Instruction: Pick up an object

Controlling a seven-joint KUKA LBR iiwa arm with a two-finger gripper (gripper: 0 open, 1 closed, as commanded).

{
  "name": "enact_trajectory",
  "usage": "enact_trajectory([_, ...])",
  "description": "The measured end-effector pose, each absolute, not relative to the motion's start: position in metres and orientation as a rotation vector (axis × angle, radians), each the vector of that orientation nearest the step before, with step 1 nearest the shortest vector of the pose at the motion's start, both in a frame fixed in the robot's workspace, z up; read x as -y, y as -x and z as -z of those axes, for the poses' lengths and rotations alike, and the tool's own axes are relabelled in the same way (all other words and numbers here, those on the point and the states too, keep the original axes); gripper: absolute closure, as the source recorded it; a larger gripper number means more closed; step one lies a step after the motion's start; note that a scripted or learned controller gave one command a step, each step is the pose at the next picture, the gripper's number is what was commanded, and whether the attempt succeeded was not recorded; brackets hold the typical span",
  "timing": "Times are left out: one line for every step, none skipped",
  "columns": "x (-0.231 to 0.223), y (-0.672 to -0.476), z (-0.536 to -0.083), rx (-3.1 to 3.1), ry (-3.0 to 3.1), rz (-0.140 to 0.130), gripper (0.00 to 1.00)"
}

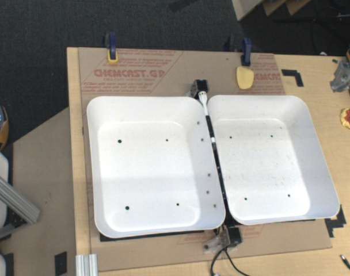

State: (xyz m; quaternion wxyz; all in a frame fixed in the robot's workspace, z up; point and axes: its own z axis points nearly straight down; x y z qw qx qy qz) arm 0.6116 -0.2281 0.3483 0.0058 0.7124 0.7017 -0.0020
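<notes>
I cannot tell whether my pincer is released or clenched, so I place things by the side my arm reaches in from. The right bin (322, 171) lies on that side, and the left bin (92, 154) lies beyond it, the two rims touching along a black strip (212, 148). Each bin floor carries four small dark dots. Both bins sit on a brown board (77, 96) printed CHEMCAST. Two blue clamps (110, 41) (246, 46) grip its far edge. A small yellow piece (244, 77) lies on the board just under the clamp nearer my side, close to the right bin's far rim but outside it. Which thing I am to pick up, I cannot tell. A black cable (224, 257) trails off the near edge, between the bins.
</notes>
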Motion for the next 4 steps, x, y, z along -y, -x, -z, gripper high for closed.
enact_trajectory([0.138, -0.667, -0.265, -2.237, -2.219, 0.002, 1.0])
enact_trajectory([0.138, -0.657, -0.299, -2.219, -2.217, -0.005, 1.0])
enact_trajectory([0.002, -0.659, -0.263, -2.241, -2.213, -0.003, 1.0])
enact_trajectory([0.035, -0.668, -0.324, -2.214, -2.218, -0.008, 1.0])
